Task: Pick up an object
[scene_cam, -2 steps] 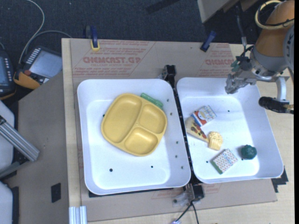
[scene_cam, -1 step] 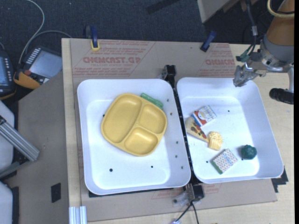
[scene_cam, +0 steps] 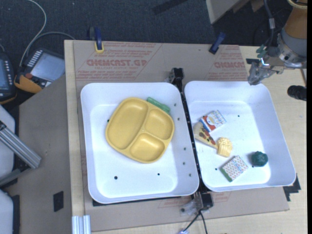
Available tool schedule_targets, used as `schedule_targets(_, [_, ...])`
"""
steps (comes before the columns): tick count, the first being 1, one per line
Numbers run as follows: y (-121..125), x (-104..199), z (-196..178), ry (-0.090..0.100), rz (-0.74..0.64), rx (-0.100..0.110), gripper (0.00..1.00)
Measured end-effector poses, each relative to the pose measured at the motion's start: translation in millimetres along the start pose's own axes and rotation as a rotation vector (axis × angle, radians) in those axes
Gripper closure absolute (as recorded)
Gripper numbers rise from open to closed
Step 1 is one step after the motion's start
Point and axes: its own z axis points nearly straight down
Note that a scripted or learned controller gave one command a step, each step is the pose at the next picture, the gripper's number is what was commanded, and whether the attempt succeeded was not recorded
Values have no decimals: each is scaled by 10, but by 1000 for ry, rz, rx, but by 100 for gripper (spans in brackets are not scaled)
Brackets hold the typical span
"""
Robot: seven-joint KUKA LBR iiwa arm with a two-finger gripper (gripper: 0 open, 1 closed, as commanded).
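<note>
Cardboard-topped bench [scene_cam: 146, 57]: tool [scene_cam: 255, 77] blurry at right bin's [scene_cam: 273, 111] rim, spread indiscernible.

The scene is evenly and brightly lit from above. The white bins [scene_cam: 234, 94] are rendered almost overexposed, with soft shadows cast along their inner walls. Slight softness is seen throughout, and the dark floor [scene_cam: 146, 13] at the upper left is left dim.

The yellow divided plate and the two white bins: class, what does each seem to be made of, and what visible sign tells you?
The yellow divided plate looks like moulded plastic with a matte finish: even colour, softly rounded compartment ridges, no sharp glare. The left bin and right bin look like thin formed plastic, smooth and slightly glossy, with rounded corners and rolled rims. Coated metal cannot be ruled out.
</note>
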Motion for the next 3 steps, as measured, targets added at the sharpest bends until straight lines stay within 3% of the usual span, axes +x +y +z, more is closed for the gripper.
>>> schedule_targets(1, [-17, 436, 56, 4, -3, 8, 100])
schedule_targets(3, [-242, 1598, 207, 5, -5, 9, 100])
